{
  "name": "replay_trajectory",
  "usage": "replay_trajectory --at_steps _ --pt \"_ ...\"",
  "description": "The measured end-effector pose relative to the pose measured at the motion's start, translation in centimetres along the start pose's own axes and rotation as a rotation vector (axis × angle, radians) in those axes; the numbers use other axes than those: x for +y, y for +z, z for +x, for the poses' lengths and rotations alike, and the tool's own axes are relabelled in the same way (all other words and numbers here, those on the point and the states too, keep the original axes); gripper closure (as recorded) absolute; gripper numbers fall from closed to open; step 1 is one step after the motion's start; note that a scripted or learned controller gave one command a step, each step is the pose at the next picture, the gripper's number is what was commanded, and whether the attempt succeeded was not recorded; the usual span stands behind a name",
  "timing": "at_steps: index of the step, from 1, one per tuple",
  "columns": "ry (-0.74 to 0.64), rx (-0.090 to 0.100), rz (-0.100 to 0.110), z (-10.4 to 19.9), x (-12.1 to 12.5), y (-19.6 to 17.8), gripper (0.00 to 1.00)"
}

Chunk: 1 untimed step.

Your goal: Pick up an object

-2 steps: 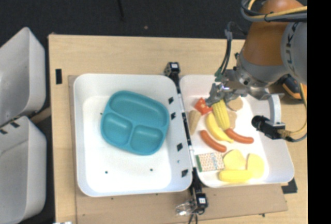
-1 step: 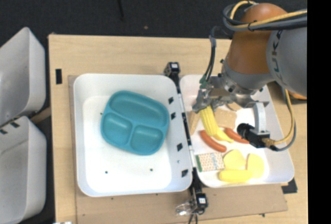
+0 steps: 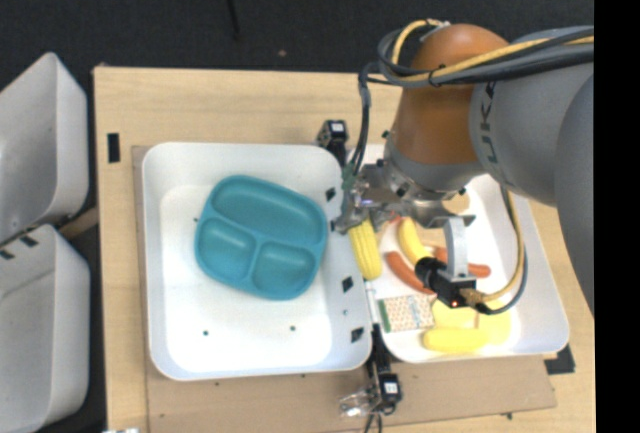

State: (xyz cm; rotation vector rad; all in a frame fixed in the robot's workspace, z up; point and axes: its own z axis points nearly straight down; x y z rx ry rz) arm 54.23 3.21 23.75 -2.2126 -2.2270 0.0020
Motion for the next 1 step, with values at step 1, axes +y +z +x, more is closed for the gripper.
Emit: replay_trajectory --at_steps 1 --pt "0.002 0.000 -0.001 3.09 -0.17 0.69 1.00"
